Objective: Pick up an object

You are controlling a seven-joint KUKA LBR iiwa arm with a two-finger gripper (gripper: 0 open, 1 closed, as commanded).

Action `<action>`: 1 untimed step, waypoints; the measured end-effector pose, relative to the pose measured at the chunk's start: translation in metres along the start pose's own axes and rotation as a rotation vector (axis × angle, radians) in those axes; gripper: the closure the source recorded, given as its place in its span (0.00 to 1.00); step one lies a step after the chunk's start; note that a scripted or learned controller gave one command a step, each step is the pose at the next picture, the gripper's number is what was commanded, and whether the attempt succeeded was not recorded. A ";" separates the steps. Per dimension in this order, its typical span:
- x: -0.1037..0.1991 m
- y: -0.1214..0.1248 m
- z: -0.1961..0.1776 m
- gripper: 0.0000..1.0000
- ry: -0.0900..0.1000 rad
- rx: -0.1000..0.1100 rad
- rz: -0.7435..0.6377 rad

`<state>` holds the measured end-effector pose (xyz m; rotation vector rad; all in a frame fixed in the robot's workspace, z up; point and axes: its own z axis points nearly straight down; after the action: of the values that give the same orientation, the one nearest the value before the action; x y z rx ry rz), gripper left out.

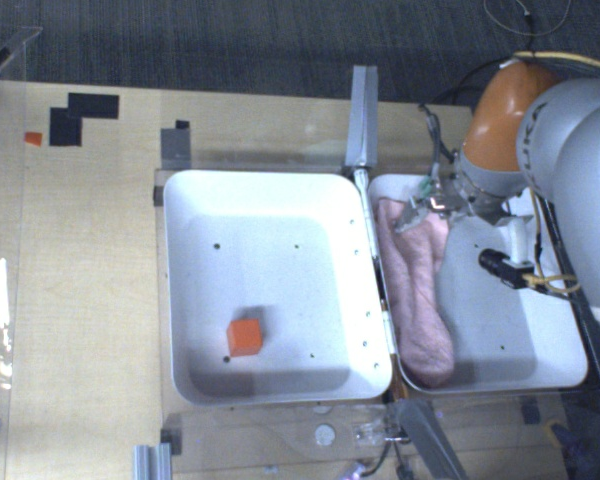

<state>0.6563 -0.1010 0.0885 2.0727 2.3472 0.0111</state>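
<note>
The pincer [427, 204] hangs over the far end of a long pink cloth [420, 293] hugging the right white bin's [550, 368] left wall; its grip is unreadable. A small orange block [245, 337] sits near-left in the roomy left white bin [195, 218]

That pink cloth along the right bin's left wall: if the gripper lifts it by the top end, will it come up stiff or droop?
The pink cloth lies long and softly folded, so it probably droops. It looks light. Lying against the bin wall, it may drag there.
</note>
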 end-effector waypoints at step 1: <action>0.012 0.013 0.001 0.00 0.000 0.005 0.318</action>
<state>0.6678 -0.0879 0.0878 2.4223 1.9923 0.0080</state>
